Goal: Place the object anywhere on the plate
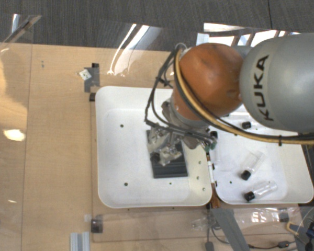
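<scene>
A small dark grey square plate lies in the left white bin, near its right wall. My gripper hangs right over the plate's far edge, pointing down, and the orange wrist band hides much of it. Something pale and glassy shows at the gripper's tip, but I cannot make out what it is or whether it is held. Two clear vials with black caps lie in the right bin.
A further small black cap rests near the far side of the right bin. The arm's grey body covers that bin's upper part. Wooden bench surface extends to the left of the bins.
</scene>
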You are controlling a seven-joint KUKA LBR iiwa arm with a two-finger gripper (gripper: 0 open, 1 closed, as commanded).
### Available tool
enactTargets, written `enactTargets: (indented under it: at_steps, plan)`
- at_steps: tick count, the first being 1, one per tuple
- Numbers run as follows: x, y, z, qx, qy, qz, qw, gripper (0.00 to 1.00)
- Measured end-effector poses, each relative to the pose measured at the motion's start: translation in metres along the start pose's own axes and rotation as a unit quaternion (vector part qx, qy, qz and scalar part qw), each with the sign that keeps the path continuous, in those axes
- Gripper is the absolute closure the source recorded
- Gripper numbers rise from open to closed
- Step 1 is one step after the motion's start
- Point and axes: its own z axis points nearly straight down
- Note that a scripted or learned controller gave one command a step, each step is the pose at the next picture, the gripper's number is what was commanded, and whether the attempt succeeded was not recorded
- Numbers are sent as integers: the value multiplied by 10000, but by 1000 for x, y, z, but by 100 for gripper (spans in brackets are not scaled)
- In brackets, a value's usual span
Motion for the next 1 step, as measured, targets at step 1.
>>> enactTargets:
  at_steps: [1]
  plan:
    - [-20, 36, 110, -12, 42, 844, 9964, 100]
